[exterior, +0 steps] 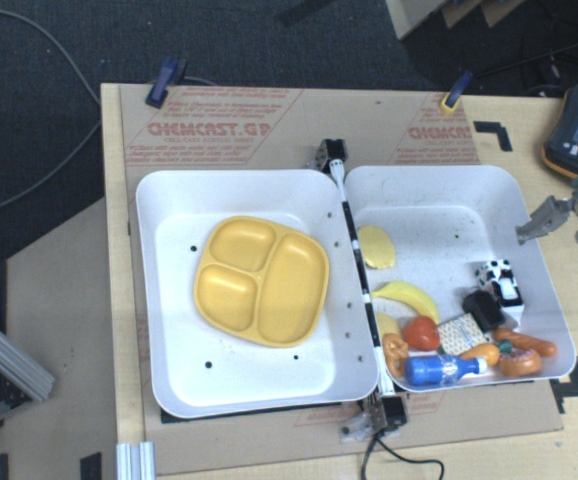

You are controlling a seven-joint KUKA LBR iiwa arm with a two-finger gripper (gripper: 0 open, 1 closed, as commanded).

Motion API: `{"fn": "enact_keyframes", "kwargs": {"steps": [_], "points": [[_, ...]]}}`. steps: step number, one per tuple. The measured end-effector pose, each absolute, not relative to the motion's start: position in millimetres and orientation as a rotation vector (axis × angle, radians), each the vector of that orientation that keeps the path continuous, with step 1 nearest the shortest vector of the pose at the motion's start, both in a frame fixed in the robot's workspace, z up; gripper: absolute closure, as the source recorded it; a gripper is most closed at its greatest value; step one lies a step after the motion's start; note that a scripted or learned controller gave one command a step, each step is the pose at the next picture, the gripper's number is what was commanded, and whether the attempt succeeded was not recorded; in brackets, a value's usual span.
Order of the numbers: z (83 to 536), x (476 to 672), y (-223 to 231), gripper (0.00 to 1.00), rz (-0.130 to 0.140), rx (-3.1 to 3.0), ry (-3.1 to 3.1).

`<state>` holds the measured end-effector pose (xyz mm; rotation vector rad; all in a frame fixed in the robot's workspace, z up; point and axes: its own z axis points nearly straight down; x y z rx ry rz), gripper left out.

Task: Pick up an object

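- On the table point(219, 133), a brown board covers the top and carries two shallow white bins side by side, one left bin point(164, 268) and one right bin point(439, 193); these are the largest things.
- Next in size, one yellow divided plate point(261, 280) with three compartments lies alone in the left bin, near its middle.
- At the right edge, just beyond the right bin's rim, the grey claw point(549, 218) is visible at the end of the arm; I cannot tell its state at this size, and nothing shows in it.
- Judged from this, the task is at its start: no object is lifted, and choosing one, descending, closing and raising all remain.
- The candidate objects crowd the near right corner of the right bin, well apart from the claw's place at the rim.
- Counted there: one banana point(409, 296), one pale yellow round piece point(377, 247) lying farther up by the divider, one blue bottle point(439, 370), one red tomato-like ball point(421, 332), one black-and-white toy point(499, 281), one black block point(485, 311), one patterned packet point(462, 335).
- A few small orange pieces point(519, 353) touch each other at the near rim; their exact number is hard to tell.
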<state>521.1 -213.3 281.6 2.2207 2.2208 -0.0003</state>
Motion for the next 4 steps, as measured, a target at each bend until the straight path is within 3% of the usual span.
{"fn": "enact_keyframes", "kwargs": {"steps": [1, 2, 3, 4], "points": [[181.5, 587.3, -180.9, 0.00, -0.001, 2.222, 2.225], [99.0, 563.2, -221.1, 0.00, 0.002, 2.223, 2.229], [109.9, 564.0, -222.7, 1.00, 0.002, 2.220, 2.223], [130.6, 667.4, -182.7, 1.00, 0.003, 2.217, 2.223]]}}
